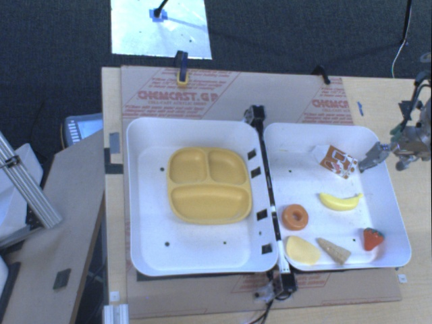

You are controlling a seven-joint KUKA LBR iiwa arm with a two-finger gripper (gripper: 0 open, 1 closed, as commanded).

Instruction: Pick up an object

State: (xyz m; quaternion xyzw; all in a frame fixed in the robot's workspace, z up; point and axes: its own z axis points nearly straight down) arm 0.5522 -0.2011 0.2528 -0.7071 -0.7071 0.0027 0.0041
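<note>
The right bin (385, 201) holds several small toy foods. An orange-and-white snack packet (337, 160) lies near its back. In front of it are a yellow banana (339, 201) and an orange donut (295, 217). A red strawberry (372, 238), a tan wedge (334, 250) and a pale yellow piece (302, 250) sit along the front wall. My gripper (390, 154) hangs over the bin's back right corner, just right of the packet, with nothing seen in it.
A yellow divided plate (206, 184) lies in the middle of the left bin (145, 201). A black-clipped divider (264, 187) runs between the bins. Cardboard (223, 93) lies under both bins, with a yellow clamp (182, 73) at the back.
</note>
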